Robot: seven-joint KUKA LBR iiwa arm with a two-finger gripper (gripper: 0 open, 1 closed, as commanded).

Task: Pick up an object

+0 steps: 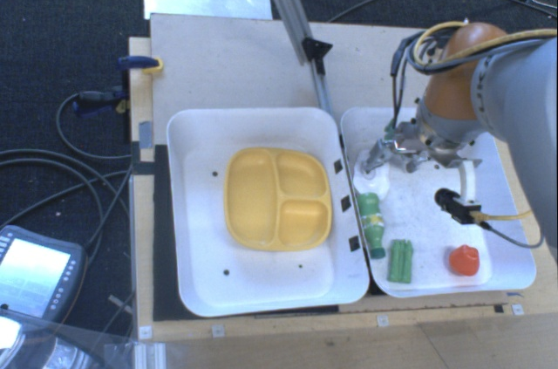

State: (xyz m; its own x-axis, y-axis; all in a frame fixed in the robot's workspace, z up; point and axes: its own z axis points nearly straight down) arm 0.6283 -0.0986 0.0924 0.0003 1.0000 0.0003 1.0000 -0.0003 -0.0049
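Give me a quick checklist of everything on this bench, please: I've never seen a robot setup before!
Surface: pale board bench bearing a left bin and a right bin, side by side.
Job's things: in the right bin, a green and white bottle, a green ridged piece, an orange piece.
Clutter: a yellow divided plate in the left bin.
Grippers: the pincer hangs above the bottle's white end; open or shut unclear.
Cables: a yellow cable crosses the right bin; black cables on the floor.
Surroundings: dark carpet, a handheld screen, a blue clamp.
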